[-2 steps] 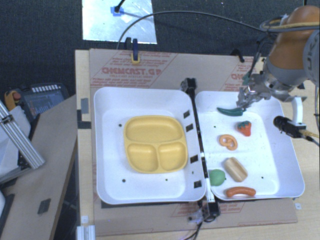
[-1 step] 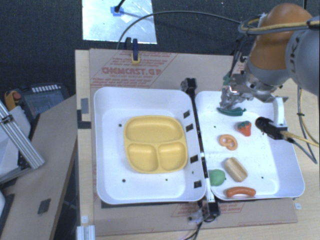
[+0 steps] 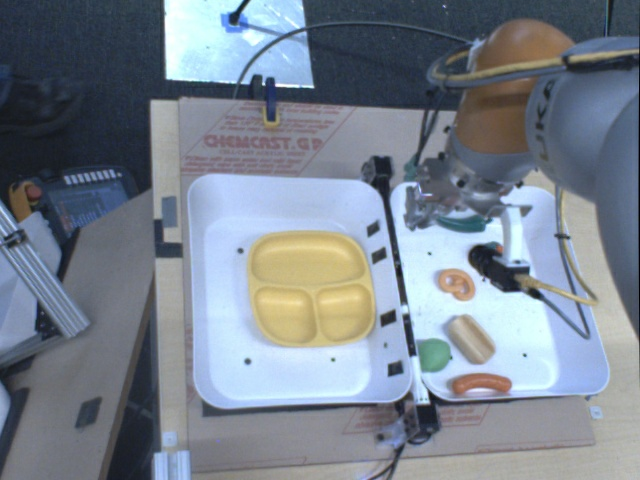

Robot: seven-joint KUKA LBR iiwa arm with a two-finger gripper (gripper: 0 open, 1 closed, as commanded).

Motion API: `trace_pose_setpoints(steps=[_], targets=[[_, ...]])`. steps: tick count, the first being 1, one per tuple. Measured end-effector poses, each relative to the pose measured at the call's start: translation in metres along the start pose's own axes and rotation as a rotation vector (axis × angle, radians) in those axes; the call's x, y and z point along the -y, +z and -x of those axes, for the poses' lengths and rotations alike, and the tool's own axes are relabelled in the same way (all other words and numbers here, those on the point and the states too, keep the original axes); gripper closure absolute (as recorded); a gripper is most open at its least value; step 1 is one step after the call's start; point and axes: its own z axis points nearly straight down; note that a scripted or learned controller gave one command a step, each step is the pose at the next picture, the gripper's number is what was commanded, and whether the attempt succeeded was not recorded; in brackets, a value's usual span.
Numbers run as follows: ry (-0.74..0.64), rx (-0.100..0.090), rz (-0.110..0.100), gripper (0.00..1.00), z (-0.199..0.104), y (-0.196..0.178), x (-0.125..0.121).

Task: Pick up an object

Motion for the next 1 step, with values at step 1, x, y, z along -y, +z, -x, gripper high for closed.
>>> trace_pose_setpoints(steps=[1], targets=[[-0.001, 0.0, 0.002, 1.0, -0.0629, -0.0055, 0.0079]])
